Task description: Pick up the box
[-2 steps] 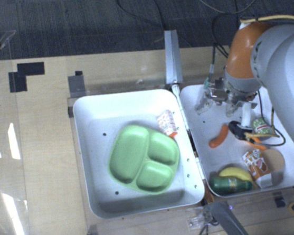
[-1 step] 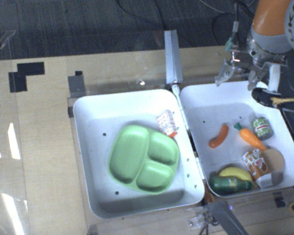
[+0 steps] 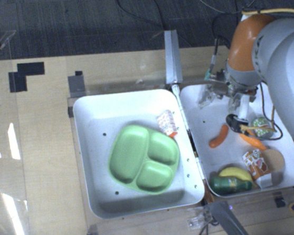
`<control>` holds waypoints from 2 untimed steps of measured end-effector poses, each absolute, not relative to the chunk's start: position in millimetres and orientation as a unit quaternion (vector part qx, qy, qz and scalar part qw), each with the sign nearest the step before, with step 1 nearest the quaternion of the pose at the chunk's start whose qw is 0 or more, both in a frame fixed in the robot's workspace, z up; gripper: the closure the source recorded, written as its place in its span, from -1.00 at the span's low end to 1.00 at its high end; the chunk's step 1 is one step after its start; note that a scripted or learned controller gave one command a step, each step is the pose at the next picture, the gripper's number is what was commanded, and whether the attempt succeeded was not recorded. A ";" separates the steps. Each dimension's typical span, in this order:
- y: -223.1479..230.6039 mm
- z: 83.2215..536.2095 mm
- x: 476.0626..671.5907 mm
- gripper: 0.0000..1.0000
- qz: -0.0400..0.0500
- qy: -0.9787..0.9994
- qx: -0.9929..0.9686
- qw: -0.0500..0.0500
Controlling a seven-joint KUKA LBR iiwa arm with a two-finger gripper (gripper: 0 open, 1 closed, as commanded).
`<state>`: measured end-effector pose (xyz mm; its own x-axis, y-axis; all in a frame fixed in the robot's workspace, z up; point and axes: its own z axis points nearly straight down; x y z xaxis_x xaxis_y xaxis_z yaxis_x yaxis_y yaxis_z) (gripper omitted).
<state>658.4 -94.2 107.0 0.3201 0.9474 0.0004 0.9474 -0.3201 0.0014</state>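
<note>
While the grey arm (image 3: 285, 71) is reaching in over the far side of the right bin (image 3: 204, 126), its pincer (image 3: 228, 92) is hanging close above the white floor there, pinching nothing that can be seen, and whether it is spread or pressed together I cannot tell through the tangle of metal and cable. The box (image 3: 255, 164), a small carton printed in white, red and orange, is lying toward the near right corner of that same bin, well apart from the pincer and nearer the camera, its long axis running roughly from far to near with a slight tilt. A smooth orange sausage-shaped piece (image 3: 219, 136) and a carrot-like piece (image 3: 253, 141) are sitting between pincer and box; a glossy yellow banana (image 3: 233, 173) over a dark green item (image 3: 231, 184) is resting just beside the carton. In the left bin (image 3: 92, 147) a green moulded tray (image 3: 144, 158) is lying with a crinkled wrapper (image 3: 167, 122) at its far edge.
</note>
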 end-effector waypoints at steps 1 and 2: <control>-90.4 128.8 630.6 -1.00 0.001 0.576 0.818 0.001; -101.8 89.2 501.0 -1.00 0.005 0.516 0.857 0.003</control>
